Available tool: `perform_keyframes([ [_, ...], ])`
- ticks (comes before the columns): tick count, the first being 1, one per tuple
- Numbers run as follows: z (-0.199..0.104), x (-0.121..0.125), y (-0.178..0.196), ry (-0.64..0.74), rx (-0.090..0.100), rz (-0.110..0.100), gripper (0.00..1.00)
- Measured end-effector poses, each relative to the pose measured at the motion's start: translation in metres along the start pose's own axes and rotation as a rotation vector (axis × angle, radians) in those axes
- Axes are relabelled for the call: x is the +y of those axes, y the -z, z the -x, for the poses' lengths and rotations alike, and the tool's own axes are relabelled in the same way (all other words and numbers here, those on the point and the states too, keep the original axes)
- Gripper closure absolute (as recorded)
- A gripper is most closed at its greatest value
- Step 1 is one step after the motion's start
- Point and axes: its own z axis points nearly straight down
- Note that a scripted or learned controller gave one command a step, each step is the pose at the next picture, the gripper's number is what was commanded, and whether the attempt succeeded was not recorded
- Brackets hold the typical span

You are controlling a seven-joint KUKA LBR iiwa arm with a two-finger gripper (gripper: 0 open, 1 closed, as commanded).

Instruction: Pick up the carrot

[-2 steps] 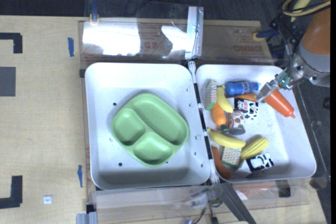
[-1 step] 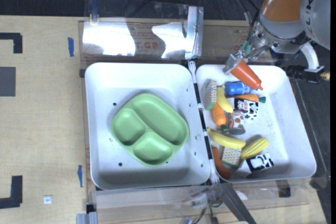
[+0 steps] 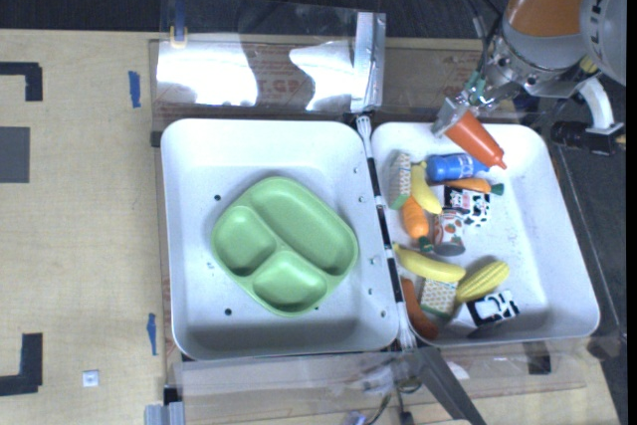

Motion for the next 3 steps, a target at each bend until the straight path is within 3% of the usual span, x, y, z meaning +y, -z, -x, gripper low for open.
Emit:
perform_keyframes([
  [1,0.050,-0.026,0.001,0.061,-0.001,0.000,1.00],
  [2,0.087,-0.052,0.048,0.037,0.000,-0.001,1.00],
  [3,0.043,-0.023,-0.022,-0.170,0.005,-0.006,1.00],
])
